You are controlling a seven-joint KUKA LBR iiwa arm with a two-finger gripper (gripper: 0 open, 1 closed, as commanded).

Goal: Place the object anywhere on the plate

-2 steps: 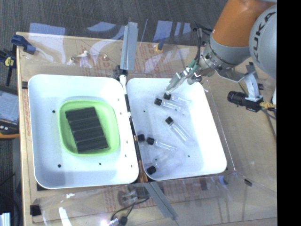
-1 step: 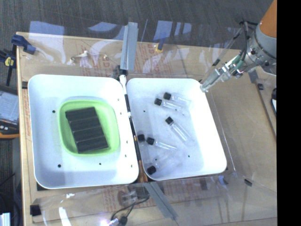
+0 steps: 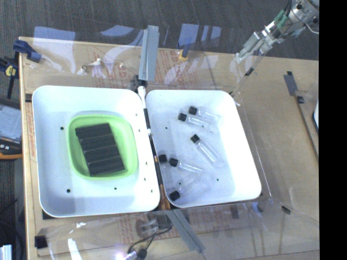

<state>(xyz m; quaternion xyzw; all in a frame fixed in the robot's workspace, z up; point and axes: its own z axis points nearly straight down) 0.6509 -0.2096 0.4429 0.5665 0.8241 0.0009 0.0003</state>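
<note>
The left bin (image 3: pixel 43 145) holds a green plate (image 3: pixel 73 140) with a dark ribbed block (image 3: pixel 100 149) lying on it. The right bin (image 3: pixel 238 161) holds several clear vials (image 3: pixel 203 148) with black caps, scattered apart. The pincer (image 3: pixel 246 56) hangs above the table (image 3: pixel 287 145), beyond the right bin's far corner.
</note>
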